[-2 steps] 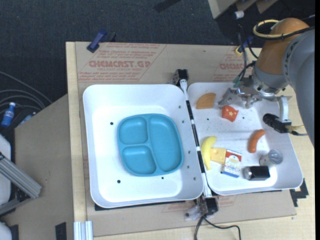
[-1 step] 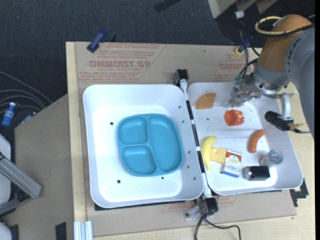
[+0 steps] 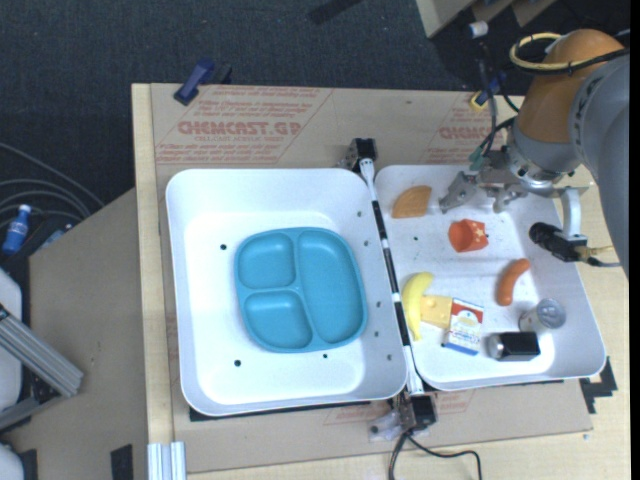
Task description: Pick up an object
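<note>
Camera view: sausage beside red pepper.

You are looking at a robotics lab bench, not a home or kitchen. The two shallow white plastic bins sit clamped side by side on a brown paper-covered board printed with red lettering, itself standing on a dark grey carpeted floor. Loose black cables trail across that floor at your left, and a wire runs out from under the bins at the bottom edge. A ribbed grey aluminium rail lies at the lower left. The grey industrial arm with its orange band reaches in at your upper right, wiring looped around it.
</note>
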Available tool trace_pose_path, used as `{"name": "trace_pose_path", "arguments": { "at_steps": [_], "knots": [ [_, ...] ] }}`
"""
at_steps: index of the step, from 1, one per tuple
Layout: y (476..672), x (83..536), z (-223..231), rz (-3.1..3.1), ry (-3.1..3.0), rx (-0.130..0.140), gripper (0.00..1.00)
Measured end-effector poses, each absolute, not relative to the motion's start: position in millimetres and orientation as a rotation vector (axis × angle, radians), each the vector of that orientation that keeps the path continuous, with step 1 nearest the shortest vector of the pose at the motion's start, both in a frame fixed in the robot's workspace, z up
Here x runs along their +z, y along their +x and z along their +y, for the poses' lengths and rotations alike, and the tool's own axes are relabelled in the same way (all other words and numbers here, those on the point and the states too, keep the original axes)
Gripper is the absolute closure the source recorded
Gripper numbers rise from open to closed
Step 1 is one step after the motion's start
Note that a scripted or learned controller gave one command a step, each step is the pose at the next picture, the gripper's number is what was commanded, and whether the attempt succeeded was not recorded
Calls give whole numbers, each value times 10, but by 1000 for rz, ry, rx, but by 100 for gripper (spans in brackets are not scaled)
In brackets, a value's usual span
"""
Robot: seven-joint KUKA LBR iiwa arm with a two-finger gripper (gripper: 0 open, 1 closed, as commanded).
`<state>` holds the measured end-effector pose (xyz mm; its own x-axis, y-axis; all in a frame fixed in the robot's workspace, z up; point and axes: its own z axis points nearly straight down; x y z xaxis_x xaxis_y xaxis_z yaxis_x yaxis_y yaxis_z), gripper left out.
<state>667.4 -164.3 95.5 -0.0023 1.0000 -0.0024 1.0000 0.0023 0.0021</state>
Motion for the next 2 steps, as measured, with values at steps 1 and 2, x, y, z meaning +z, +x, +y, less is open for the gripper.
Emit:
{"name": "trace_pose_path", "arguments": {
  "at_steps": [1,2],
  "knots": [
    [6665,847,-1300,2224,2222,-1,0],
    [5967,844,-1266,2222,2223,-1,0]
  ]
}}
